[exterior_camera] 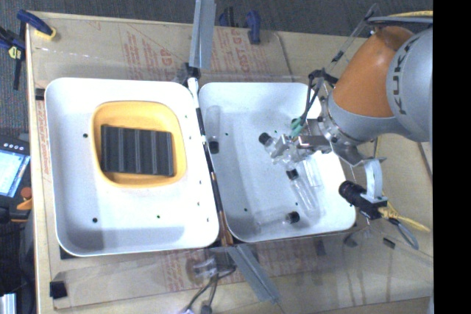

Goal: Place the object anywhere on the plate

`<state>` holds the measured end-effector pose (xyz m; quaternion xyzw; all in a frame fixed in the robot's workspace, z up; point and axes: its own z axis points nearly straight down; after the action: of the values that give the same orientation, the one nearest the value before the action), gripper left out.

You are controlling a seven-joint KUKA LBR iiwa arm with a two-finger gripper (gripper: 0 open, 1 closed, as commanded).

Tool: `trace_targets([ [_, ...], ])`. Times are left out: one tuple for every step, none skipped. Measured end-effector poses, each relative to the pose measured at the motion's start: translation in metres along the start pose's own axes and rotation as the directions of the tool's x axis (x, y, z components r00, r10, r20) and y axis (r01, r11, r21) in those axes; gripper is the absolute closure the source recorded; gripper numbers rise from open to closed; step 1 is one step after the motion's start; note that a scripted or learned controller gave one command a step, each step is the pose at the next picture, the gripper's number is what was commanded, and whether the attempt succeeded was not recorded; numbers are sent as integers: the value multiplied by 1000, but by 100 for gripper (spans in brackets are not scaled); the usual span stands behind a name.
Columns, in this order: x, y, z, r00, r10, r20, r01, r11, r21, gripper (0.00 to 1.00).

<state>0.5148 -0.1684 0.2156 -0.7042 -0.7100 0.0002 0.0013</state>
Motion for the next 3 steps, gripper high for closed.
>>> trace_targets([
  [56, 53, -15, 995, -104, 1, 104, 995, 0, 100],
  [125, 77, 4, 985, -171, 0, 171, 985, 1, 100],
  [163, 86, 9, 953, -304, 1, 304, 953, 1, 100],
])
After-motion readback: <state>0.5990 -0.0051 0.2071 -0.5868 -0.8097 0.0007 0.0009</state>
